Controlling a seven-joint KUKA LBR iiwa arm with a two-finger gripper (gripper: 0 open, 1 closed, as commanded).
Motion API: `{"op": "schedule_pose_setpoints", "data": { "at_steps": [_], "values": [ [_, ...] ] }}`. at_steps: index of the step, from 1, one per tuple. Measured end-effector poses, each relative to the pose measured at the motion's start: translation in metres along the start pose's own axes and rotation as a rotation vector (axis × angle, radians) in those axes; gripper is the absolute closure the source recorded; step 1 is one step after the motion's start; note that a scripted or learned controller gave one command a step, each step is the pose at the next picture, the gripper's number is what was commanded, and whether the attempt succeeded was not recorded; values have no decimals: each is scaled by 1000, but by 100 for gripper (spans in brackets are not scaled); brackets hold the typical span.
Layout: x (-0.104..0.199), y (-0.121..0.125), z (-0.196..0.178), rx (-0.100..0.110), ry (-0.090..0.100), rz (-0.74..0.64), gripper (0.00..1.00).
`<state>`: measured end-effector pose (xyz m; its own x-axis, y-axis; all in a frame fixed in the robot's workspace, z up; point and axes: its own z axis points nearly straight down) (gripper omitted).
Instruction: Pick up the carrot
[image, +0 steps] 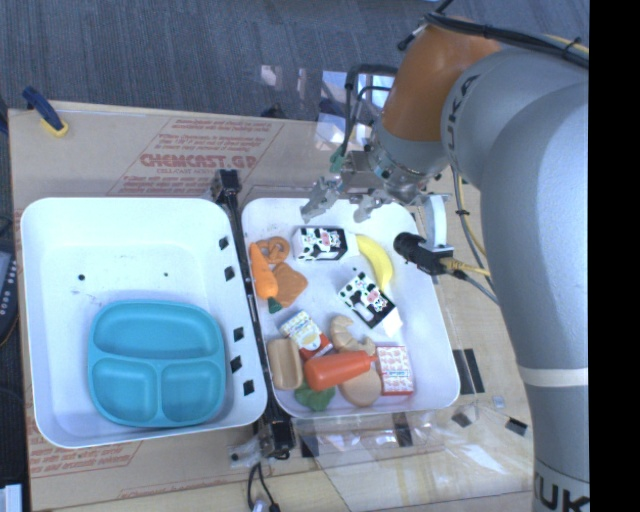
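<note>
I see the gripper (341, 196) at frame upper centre, fingers spread and holding nothing; the carrot (262, 271) lies below-left of it in the right bin (440, 340), long axis near vertical

Right bin (432, 340): carrot (338, 368) near front, banana (377, 258) behind it. Left bin (60, 250): tray (155, 362) toward front.
</note>
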<state>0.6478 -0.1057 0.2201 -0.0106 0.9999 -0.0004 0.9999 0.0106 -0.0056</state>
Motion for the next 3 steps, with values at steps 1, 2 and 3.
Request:
{"op": "schedule_pose_setpoints", "data": {
  "at_steps": [1, 2, 3],
  "values": [
    [50, -39, 31, 4, 0, -52, 0],
    [55, -30, 28, -4, -1, -73, 0],
    [73, -32, 29, 1, 1, -138, 0]
  ]
}}
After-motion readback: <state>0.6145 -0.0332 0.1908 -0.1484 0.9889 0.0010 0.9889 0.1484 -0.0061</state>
